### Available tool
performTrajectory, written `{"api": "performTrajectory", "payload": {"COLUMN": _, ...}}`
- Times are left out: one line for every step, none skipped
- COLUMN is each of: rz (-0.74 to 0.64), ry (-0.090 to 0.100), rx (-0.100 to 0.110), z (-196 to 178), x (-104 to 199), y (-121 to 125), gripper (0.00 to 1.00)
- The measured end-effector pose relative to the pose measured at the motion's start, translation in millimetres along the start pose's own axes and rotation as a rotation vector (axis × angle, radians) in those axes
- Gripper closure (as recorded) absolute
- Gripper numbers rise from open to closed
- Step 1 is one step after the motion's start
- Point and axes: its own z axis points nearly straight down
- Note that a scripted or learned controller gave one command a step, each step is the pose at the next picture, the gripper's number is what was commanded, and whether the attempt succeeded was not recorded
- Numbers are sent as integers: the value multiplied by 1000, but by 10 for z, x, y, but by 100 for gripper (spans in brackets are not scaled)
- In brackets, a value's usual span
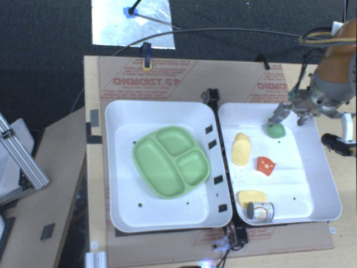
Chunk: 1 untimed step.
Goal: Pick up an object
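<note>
In the right bin (318, 166), a small green round object (275, 130) lies near the far edge. My gripper (290, 118) hovers over that far edge, open, with nothing between its fingers. Its left finger (277, 116) is just above the green object. Further in lie a pale yellow piece (241, 149), a small red object (265, 165), another yellow piece (252, 196) and a small metal can (260, 211) on its side at the near edge.
The left bin (122, 127) holds a green divided plate (171, 161). A black ridge with clips (220, 161) separates the two bins. Cardboard (167, 77) lies under both bins, with a cable crossing above it.
</note>
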Motion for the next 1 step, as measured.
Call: {"api": "performTrajectory", "payload": {"rz": -2, "ry": -2, "rx": -12, "z": -77, "x": 3, "y": 31, "gripper": 0}}
